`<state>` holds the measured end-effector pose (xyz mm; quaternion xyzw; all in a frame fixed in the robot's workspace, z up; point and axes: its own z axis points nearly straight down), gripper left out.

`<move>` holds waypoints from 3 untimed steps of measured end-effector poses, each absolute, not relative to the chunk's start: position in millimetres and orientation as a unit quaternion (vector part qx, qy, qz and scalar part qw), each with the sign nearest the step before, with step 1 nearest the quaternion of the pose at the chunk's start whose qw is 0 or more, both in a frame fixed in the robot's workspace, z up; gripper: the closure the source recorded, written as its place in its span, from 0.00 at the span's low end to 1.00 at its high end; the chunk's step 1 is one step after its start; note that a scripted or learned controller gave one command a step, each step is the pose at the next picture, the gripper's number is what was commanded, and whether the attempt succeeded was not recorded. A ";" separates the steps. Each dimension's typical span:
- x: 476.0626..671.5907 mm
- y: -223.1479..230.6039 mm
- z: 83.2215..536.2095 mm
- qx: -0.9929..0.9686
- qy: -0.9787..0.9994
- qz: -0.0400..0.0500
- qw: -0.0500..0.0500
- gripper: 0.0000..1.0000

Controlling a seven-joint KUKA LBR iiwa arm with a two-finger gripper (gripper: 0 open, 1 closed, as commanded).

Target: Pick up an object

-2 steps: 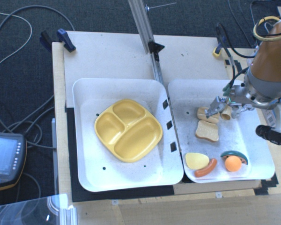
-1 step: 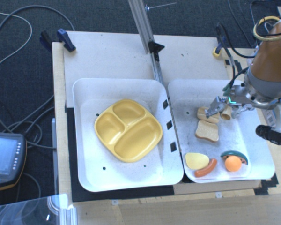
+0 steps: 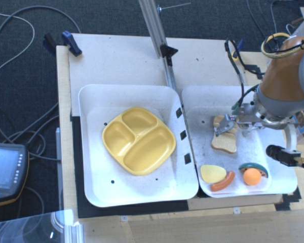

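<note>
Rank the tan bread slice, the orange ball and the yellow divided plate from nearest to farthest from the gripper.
From the gripper:
1. Tan bread slice, right bin, just below the gripper.
2. Orange ball, right bin's lower right corner.
3. Yellow divided plate, left bin, far across the divider.

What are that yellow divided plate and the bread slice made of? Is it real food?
The yellow divided plate looks like moulded plastic: even colour, soft sheen, rounded compartment ridges. The bread slice seems a toy, likely plastic or foam, with a flat pale face and a tan crust edge; the view leaves it open.
</note>
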<state>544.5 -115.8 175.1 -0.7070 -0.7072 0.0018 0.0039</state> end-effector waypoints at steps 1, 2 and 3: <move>540.1 -111.8 131.7 -0.707 -0.707 0.002 0.004 0.00; 542.0 -112.0 94.8 -0.707 -0.707 -0.001 -0.001 0.00; 544.0 -112.0 108.1 -0.707 -0.707 -0.003 -0.004 1.00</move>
